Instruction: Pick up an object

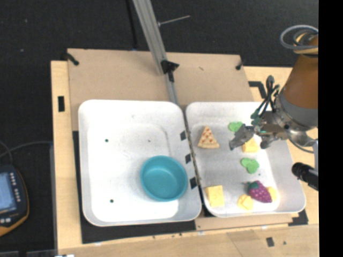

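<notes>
My gripper (251,140) hangs over the right bin (225,165), above its upper right part, with the arm coming in from the right. Its fingers are spread and nothing sits between them. A small yellow piece (250,148) lies just under the fingertips, and a green piece (235,126) lies just to the upper left. A pizza slice toy (208,138) rests left of the gripper. Lower down lie another green piece (250,165), a purple grape bunch (259,191), a yellow cheese block (215,195) and a small yellow piece (245,202).
The left bin (107,143) holds a teal bowl (163,178) near its lower right corner. A grey metal pole (153,33) slants from the top down to the bins' shared edge. A handheld device (9,197) lies at the far left.
</notes>
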Controlling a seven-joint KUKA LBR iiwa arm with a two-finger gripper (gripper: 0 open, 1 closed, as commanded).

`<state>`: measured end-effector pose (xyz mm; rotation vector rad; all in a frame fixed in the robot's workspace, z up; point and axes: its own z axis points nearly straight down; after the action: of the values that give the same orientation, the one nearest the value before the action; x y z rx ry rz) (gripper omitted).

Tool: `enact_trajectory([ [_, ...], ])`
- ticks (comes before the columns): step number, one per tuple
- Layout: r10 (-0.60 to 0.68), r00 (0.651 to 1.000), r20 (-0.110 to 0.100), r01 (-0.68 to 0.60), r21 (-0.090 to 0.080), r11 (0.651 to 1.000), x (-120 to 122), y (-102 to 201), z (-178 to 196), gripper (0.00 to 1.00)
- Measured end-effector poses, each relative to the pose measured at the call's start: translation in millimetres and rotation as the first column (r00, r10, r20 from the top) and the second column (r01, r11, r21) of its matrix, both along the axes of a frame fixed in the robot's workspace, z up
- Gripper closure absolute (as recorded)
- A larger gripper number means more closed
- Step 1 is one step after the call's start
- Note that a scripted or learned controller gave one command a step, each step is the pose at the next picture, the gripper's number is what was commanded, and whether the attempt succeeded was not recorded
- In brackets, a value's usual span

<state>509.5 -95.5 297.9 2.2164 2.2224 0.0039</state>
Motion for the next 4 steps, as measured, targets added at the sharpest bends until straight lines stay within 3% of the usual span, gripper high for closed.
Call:
enact_trajectory([
  [1, -0.003, 1.000, 0.001, 0.003, 0.000, 1.000, 0, 0, 0, 0.00],
  [4, -0.004, 1.000, -0.008, 0.004, -0.001, 1.000, -13, -12, -171, 0.00],
])
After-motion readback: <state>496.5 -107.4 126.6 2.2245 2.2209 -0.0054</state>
